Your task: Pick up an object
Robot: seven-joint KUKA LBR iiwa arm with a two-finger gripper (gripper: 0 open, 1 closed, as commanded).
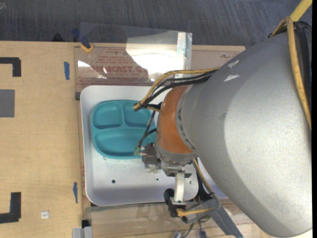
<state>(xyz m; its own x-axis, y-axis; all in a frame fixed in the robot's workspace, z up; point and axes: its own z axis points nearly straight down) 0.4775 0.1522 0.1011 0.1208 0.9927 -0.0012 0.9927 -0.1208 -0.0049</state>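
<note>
Teal plastic plate with three compartments (115, 128) lies flat in the upper left part of the shallow white bin (119, 190); we see its right edge hidden under the grey arm with an orange band (247, 133). End effector (162, 165) sits over the bin just beside the plate's lower right corner. We cannot tell if it is released or clenched, since the wrist covers it. Bin rests on the tan bench (39, 133). A tiny dark speck (113, 181) marks the bin floor.
</note>
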